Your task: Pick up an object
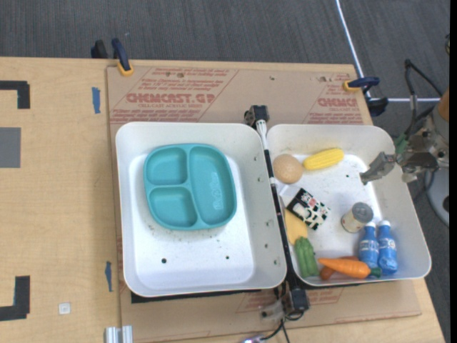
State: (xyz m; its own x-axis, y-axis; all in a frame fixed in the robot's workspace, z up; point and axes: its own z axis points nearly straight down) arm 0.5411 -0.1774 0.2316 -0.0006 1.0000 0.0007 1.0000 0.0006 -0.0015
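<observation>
The right bin (418,224) holds several small objects: a tan egg (288,168), a yellow corn cob (323,159), a black-and-white patterned block (309,209) lying on a yellow piece (295,229), a small grey-lidded can (356,217), two blue bottles (378,247), an orange carrot (345,267) and a green pickle (307,256). My gripper (377,168) hangs over the right bin's upper right part, right of the corn and above the can. Nothing shows in its grasp.
The left bin (136,213) carries a teal divided plate (191,186). A black clamp (256,114) sits at the top of the seam between the bins. Both bins rest on a cardboard sheet (214,91) on the wooden bench.
</observation>
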